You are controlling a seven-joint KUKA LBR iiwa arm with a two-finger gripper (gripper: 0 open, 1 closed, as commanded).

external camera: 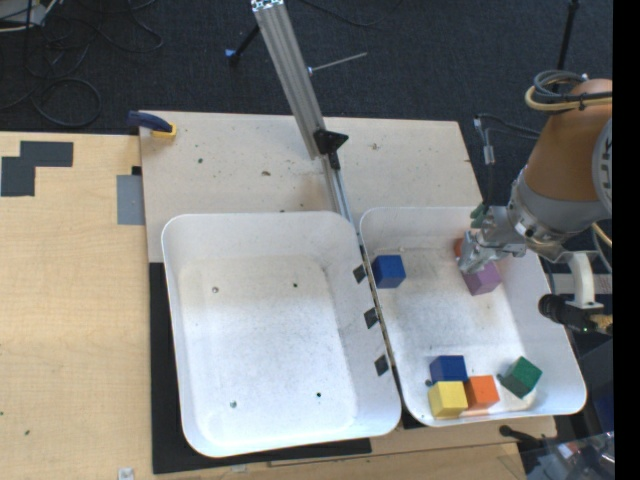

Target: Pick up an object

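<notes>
Where the right bin [560, 393] came nearest the camera, four small blocks were gathered at its front edge: a yellow cube [448, 399] touching an orange cube [482, 391], a dark blue cube [449, 369] just behind the yellow one, and a green block [521, 376] tilted on the bin's sloping wall to the right. The left bin [200, 258] lay beside it. Farther back in the right bin, a blue cube [389, 270] sat near the divider between the bins. Across from it, the gripper [484, 253] hung low over the bin's far right part, with a purple cube [484, 277] directly beneath its tip and a reddish object [462, 247] just beside it. Whether the gripper was clamped on anything could not be told. Behind it rose the grey arm's orange band [566, 158].
</notes>
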